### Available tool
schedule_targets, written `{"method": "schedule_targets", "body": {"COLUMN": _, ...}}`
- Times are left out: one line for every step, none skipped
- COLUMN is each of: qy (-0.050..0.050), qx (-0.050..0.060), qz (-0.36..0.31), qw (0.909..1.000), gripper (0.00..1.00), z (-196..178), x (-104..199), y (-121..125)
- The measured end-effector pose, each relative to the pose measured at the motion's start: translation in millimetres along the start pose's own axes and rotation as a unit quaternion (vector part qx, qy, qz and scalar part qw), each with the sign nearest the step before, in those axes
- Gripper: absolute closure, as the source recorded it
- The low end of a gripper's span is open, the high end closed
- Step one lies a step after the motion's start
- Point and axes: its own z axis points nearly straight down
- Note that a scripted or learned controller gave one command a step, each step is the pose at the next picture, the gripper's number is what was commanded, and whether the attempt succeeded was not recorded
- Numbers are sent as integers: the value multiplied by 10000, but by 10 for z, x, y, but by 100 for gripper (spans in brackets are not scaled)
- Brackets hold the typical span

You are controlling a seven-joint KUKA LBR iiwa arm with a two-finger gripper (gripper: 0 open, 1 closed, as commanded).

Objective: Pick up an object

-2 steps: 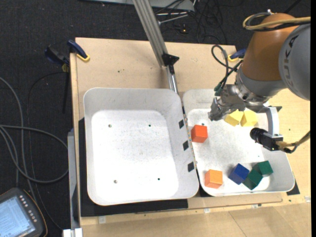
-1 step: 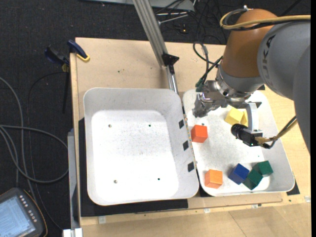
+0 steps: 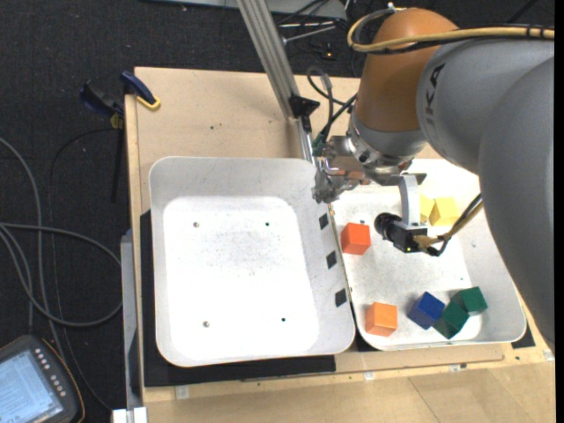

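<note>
Much of the right bin (image 3: 493, 324) lies under the grey arm, whose orange band and wrist cover the bin's upper part and right side. The gripper (image 3: 333, 183) hangs at the bin's upper left corner, close to the ridge where the two bins meet; it is a small cluttered shape of metal and cable, and whether it is spread or pressed together cannot be told. Nothing can be made out between its tips.

Below it an orange cube (image 3: 356, 238) rests on the bin floor, apart from the gripper. A black camera or sensor block (image 3: 398, 231) hangs from the wrist on a white bracket, just right of that cube. Behind the bracket sit yellow blocks (image 3: 440, 210), partly hidden, their number unclear.

Along the near edge lie a second orange cube (image 3: 382, 318), a blue cube (image 3: 428, 309) and two green blocks (image 3: 463, 310) touching each other, the blue one just beside them.

The left bin (image 3: 167, 236) shows only specks on its white floor. A blue and yellow clamp (image 3: 132, 91) grips the bench's far left corner, and a slanted metal rail (image 3: 269, 47) crosses above.
</note>
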Motion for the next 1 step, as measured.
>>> {"method": "schedule_targets", "body": {"qy": 7, "qx": -16, "qz": 1, "qw": 10000, "gripper": 100, "z": -130, "x": 449, "y": 312}}
